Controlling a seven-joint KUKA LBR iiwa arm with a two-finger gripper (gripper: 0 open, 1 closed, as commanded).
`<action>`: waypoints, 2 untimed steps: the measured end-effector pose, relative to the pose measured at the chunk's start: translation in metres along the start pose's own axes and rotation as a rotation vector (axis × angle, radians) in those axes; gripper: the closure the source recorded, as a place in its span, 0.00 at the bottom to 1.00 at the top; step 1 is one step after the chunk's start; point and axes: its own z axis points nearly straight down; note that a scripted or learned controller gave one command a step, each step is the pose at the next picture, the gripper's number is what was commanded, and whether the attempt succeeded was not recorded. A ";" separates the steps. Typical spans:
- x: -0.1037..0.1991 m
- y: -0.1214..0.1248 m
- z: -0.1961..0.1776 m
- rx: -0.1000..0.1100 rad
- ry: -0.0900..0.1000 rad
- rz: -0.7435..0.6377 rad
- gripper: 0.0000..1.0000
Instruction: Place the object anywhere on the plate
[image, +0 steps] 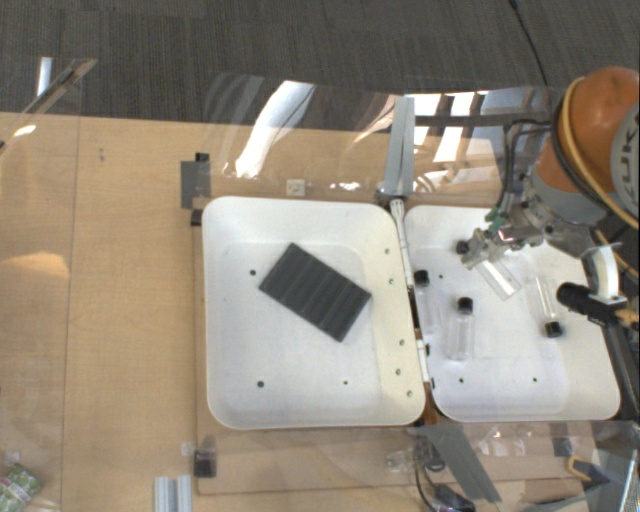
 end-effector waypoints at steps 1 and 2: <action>0.000 0.000 0.000 0.000 0.000 0.000 0.00; 0.001 0.003 -0.012 -0.007 -0.002 -0.005 1.00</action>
